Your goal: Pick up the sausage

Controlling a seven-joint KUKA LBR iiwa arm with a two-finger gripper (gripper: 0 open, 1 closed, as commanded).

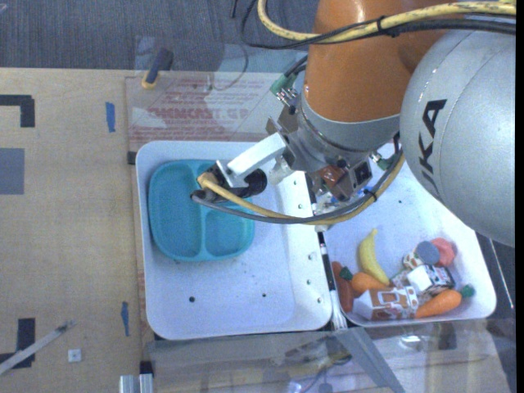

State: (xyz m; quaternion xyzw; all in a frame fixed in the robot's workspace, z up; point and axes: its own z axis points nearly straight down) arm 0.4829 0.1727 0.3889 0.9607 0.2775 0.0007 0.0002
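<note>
Camera view: the sausage lies at the right bin's left wall, beside a carrot and banana. The pincer hangs under the wrist; its state I cannot tell. Best to descend along the wall and straddle the sausage without catching the carrot.

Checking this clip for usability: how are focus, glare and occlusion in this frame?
Camera view: lighting is even and soft, with no harsh glare on the white bins; the arm looms close to the lens, slightly soft, hiding parts of both bins; the blue tray and banana read clearly; the toys heaped in the right bin's corner are small and hard to separate.
</note>
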